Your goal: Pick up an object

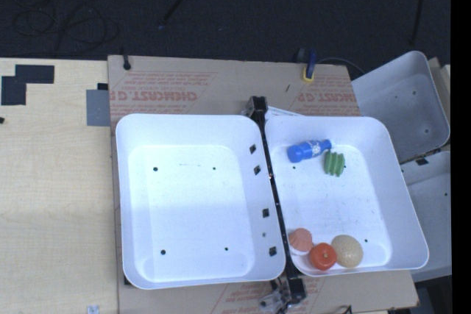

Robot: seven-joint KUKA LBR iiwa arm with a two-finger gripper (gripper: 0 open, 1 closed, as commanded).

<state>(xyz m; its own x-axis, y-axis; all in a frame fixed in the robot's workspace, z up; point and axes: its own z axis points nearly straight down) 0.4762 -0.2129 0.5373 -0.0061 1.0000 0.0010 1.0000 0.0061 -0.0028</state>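
Camera view from above and at a slant: two shallow white bins sit side by side on a sheet of brown cardboard (221,88) printed with red lettering, which lies on a pale wooden bench (51,195). Where the bins meet, a black divider strip (266,180) runs from the far edge toward the near edge. Inside the left bin (136,140) I see bare white floor with a few small dark dots. Five objects lie in the right bin (394,180). Toward its far side, a blue bottle (307,150) lies on its side, and just beside it to the right is a small green ridged object (335,163), the two close but apart. In the near left corner of that bin three round things cluster together: a pale pink ball (300,239), a red-orange tomato-like ball (322,256) touching it, and a tan, dimpled ball (347,251) touching the red one on its right. Beyond the bench, dark carpet with loose cables fills the background. A grey-white panel (401,103) leans at the right of the bins. Whether the robot's fingers are spread or pressed together cannot be told from this picture.
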